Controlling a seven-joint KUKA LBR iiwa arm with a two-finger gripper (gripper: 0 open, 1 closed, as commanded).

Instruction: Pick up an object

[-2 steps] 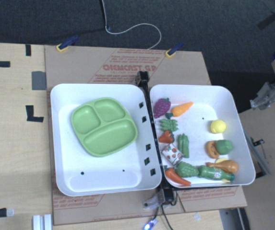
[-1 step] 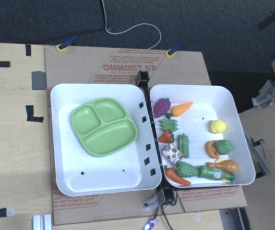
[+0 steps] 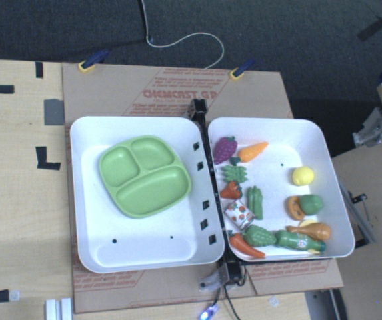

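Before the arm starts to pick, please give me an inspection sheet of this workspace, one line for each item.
Surface: cardboard sheet on the bench, under two white bins.
Job's things: right bin holds toy food: purple grapes, carrot, yellow lemon, green pieces along the divider.
Clutter: left bin holds a green divided plate.
Gripper: nothing seen.
Cables: white cable on the dark floor.
Surroundings: black tape marks on the bench.
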